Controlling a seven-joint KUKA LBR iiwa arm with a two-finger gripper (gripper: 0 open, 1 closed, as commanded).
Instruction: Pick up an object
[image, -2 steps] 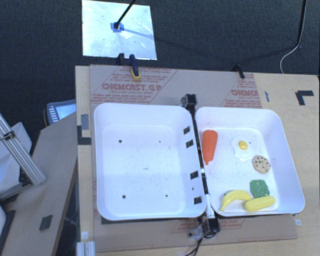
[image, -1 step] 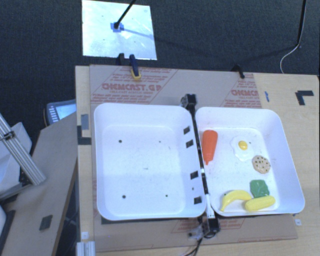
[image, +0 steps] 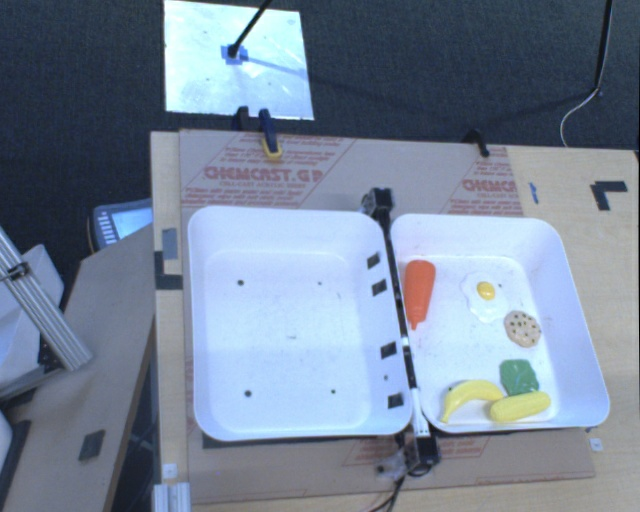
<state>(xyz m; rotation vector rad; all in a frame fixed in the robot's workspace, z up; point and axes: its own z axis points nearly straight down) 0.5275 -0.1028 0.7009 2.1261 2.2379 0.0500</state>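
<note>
The right bin (image: 560, 250) holds several toy foods. An orange carrot (image: 417, 291) lies along its left wall. A fried egg (image: 485, 295) sits near the middle, with a round cookie (image: 521, 327) just below and right of it. At the front lie a yellow banana (image: 468, 396), a green piece (image: 518, 375) and a yellow oblong piece (image: 519, 406), close together.
The left bin (image: 210, 330) stands beside the right one, joined by black clips (image: 390, 350) along the shared wall. Both rest on a cardboard sheet (image: 300, 175) on the wooden bench. A metal plate (image: 238, 60) lies on the floor behind.
</note>
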